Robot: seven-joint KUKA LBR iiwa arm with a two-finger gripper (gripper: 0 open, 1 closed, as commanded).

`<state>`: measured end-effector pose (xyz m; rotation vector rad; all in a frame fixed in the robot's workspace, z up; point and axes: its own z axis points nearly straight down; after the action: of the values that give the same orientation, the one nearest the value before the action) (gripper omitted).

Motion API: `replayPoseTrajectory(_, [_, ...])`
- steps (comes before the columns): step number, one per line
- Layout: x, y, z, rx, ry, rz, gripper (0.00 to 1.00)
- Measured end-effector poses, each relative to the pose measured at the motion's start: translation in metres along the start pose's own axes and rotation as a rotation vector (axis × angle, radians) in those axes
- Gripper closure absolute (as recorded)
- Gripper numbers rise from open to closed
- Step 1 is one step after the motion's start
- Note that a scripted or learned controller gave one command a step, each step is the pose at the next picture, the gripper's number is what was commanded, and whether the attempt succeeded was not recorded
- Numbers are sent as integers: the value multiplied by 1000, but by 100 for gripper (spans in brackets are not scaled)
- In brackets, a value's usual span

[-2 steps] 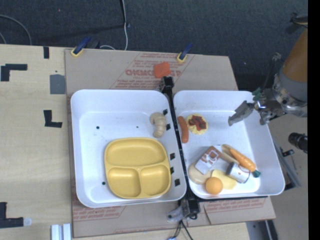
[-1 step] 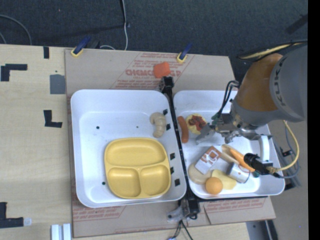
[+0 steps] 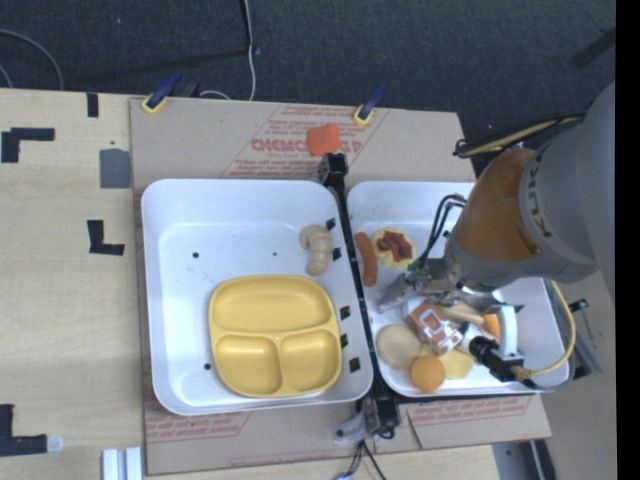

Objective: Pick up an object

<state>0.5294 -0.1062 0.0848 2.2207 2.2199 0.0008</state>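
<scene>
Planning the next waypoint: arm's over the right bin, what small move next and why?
Probably a short descent. The gripper hangs over the right white bin, above the toy food, near the red sausage and the brown-and-white carton, with nothing seen in its grasp.

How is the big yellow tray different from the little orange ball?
The yellow plastic tray with three compartments is wide, flat and nearly rectangular; the small round orange ball is far smaller and round all over. The tray lies in the left white bin, almost alone there; the ball sits in the right white bin, crowded among other toy foods near the gripper. The tray is pale yellow, the ball deeper orange. Both rest untouched.
</scene>
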Motion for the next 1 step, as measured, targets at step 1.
replayPoseTrajectory(1, [-9,-32,-2,-8,-3,-1,0])
